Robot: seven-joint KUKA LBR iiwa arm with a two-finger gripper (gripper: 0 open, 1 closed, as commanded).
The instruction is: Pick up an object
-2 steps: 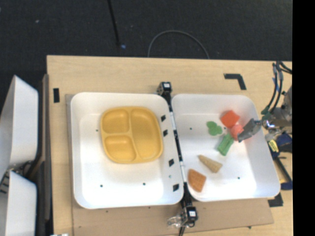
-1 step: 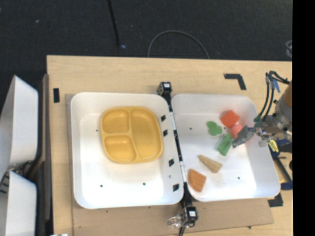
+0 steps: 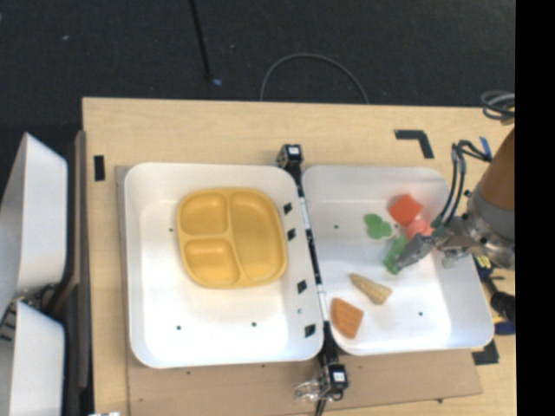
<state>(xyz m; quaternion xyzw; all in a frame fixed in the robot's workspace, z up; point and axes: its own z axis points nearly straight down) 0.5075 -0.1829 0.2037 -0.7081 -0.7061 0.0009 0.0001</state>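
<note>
the bench [image 3: 217, 128] is a pale wooden board set over a dark, speckled floor [image 3: 130, 33], with a thin cable [image 3: 312, 68] looping on the floor just behind its far edge. two shallow white bins sit on it side by side, touching along a row of black clips. the left bin [image 3: 156, 319] carries a yellow plate [image 3: 232, 237] with three compartments, lying flat toward the bin's far half. white boxes [image 3: 35, 232] stand off the bench's left edge.

the right bin [image 3: 434, 319] holds the small things. a red block [image 3: 405, 208] lies toward the far right, with a pinkish piece [image 3: 421, 227] touching its near side. a light green piece [image 3: 376, 225] rests just left of the block. a darker green piece [image 3: 396, 256] lies a little nearer, right at the tip of the gripper [image 3: 416, 248]. a tan wedge [image 3: 371, 289] lies near the bin's middle, pointing left, and an orange wedge [image 3: 347, 317] sits beside it at the near left corner.

the arm [image 3: 494, 198] comes in from the right, the gripper reaching low over the bin toward the dark green piece. i cannot tell whether the fingers are apart or together, or whether anything is between them.
</note>
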